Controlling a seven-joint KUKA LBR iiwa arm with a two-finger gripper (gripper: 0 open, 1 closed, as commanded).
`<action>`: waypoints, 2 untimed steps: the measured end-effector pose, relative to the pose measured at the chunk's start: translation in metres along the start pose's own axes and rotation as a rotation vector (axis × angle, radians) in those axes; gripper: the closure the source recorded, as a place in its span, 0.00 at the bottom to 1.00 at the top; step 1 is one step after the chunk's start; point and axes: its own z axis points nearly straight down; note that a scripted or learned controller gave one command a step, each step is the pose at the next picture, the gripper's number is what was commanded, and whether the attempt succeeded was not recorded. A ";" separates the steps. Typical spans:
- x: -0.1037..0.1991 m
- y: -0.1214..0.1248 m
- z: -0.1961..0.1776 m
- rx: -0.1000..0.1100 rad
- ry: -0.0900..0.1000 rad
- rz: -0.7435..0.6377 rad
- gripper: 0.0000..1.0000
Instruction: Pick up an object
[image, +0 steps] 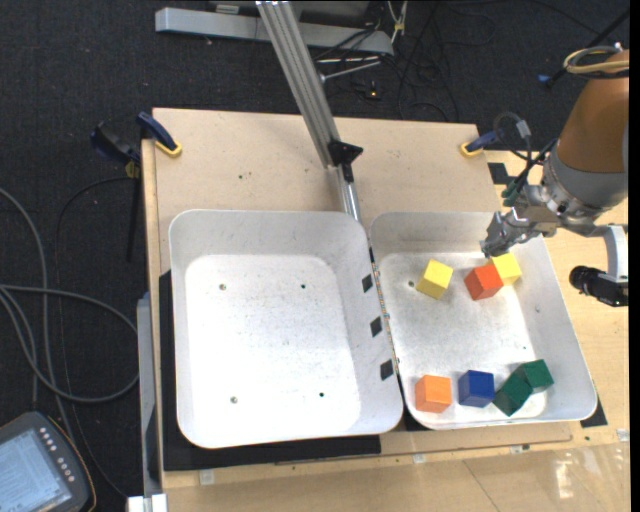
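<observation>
Over the right bin's (560, 330) far side the gripper (497, 243) sits low, just above a red cube (482, 281) and a small yellow block (506, 267); can't tell its state from this angle. No obj visibly held, so the pick looks not yet done: grasp + lift remain. Right bin contents: another yellow cube (435, 278) nr the red one, plus orange cube (433, 392), blue cube (477, 388) and two green blocks (524, 386) along the near wall. Left bin (190, 300) bears specks only.
</observation>
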 end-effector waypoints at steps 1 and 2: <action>0.051 -0.012 0.005 0.001 0.000 0.000 1.00; 0.097 -0.022 0.002 0.000 0.000 0.000 1.00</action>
